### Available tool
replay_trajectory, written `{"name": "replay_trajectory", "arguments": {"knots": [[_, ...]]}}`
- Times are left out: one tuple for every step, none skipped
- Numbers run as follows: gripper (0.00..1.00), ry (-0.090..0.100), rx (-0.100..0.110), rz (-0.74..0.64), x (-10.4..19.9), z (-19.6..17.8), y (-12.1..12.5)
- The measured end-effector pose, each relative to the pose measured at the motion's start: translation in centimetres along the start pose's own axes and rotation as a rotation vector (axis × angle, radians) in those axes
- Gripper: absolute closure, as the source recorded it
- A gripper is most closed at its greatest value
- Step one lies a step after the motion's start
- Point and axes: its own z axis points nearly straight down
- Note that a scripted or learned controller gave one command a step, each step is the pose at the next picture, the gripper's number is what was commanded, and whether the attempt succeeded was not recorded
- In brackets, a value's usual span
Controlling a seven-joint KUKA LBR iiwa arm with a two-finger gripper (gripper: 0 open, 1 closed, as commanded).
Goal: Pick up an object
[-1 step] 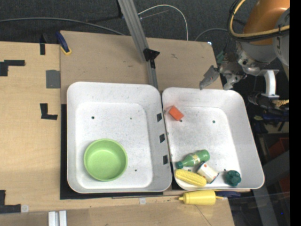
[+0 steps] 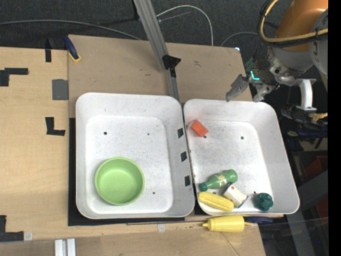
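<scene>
Camera view: claw spread, above right bin's far rim — bare floor beyond orange block.

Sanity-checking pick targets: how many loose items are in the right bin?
5. Orange block near the far left corner; green bottle, corn cob, small white piece and dark green item clustered along the near edge. Some may be hidden.

Green bowl in left bin, toys in right bin, hand above rim
</scene>
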Motion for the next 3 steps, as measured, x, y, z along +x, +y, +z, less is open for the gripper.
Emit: {"name": "replay_trajectory", "arguments": {"knots": [[0.00,0.000,0.004,0.001,0.5,4.5,-0.5],[0.00,0.000,0.006,0.001,1.1,9.3,-1.3],[0.00,0.000,0.005,0.001,1.6,13.8,-1.1]]}}
